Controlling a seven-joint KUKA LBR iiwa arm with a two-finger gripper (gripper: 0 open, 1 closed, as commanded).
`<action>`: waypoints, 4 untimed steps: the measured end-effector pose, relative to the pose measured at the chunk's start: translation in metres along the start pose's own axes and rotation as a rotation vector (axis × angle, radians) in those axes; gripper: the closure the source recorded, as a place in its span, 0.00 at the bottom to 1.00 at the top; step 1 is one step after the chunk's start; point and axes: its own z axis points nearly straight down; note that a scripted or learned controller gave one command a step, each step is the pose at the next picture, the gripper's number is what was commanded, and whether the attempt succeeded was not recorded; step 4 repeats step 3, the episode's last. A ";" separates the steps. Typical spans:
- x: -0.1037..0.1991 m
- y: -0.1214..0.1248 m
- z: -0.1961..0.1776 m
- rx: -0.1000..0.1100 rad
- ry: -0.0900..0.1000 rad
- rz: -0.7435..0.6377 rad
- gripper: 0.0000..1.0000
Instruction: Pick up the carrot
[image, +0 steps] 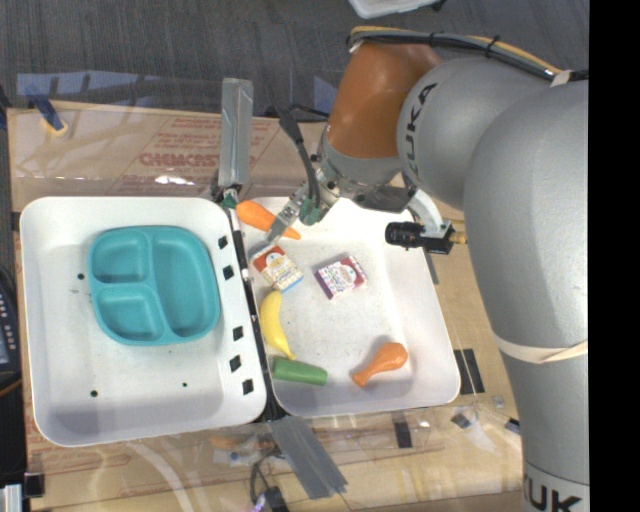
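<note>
The carrot (258, 216) is orange and lies in the far left corner of the right bin (430, 330), close to the wall between the bins. My gripper (298, 216) hangs just to the right of it, low over the bin. Its fingers (285, 222) stand a little apart, open, and the left one reaches the carrot's right end. The carrot is beside the fingers, not between them. The grey arm with its orange band (375, 90) comes in from the upper right.
The right bin also holds a small red and white carton (278, 268), a purple packet (341, 276), a banana (273, 323), a green cucumber (299, 372) and an orange drumstick (381, 363). A teal divided plate (155, 283) lies in the left bin (50, 380).
</note>
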 end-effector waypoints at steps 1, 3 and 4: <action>0.038 0.043 -0.019 0.000 0.000 0.032 1.00; 0.102 0.088 -0.044 -0.002 -0.003 -0.793 1.00; 0.102 0.088 -0.044 -0.002 -0.003 -0.793 1.00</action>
